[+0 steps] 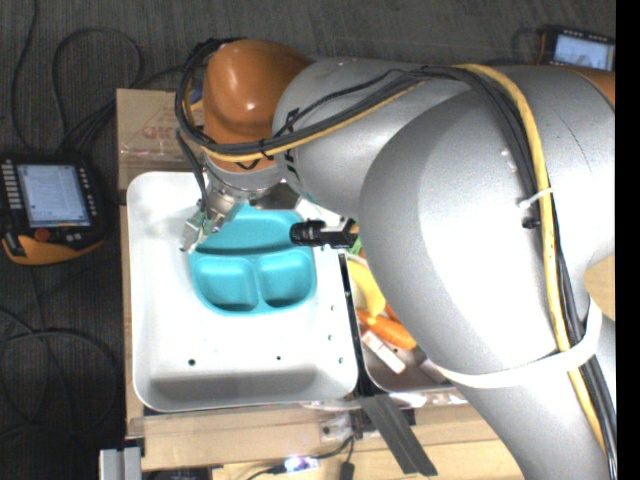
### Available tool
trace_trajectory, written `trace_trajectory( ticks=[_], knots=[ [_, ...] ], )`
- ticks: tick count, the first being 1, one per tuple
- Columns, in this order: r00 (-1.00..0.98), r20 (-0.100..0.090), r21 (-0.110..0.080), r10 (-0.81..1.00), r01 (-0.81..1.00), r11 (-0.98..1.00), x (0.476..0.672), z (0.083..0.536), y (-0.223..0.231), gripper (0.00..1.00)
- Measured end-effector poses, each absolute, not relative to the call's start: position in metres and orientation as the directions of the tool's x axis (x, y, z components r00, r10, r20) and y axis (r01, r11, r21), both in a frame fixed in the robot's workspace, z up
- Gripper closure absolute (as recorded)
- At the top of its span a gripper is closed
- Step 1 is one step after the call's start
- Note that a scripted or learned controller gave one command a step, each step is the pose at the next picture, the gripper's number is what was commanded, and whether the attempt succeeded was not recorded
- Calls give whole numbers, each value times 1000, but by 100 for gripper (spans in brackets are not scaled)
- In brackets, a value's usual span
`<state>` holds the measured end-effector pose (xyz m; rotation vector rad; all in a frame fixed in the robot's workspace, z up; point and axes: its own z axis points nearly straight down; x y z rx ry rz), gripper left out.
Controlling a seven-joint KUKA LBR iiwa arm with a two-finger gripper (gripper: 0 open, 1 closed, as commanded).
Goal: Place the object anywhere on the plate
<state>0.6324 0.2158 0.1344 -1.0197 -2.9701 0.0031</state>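
I see the gripper [205, 218] at the upper left of the frame, over the far edge of the turquoise plate [255, 263] in the left bin [165, 308]. Whether it is open or holds anything, I cannot tell. The arm [440, 218] sweeps in from the right, its orange band [245, 78] above. Orange and yellow objects [375, 313] lie in the right bin. No writing is legible.

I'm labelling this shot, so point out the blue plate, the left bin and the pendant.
blue plate [255, 268], camera view, divided front section.
left bin [240, 368], camera view, bare floor.
pendant [48, 193], camera view, lit screen.
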Motion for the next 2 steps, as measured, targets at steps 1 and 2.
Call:
trace_trajectory(
  ticks=[1,2],
  knots=[
    [-789,1,-2,614,614,789,632,135,216,0],
    [-833,-2,-2,553,553,833,612,130,213,0]
  ],
)
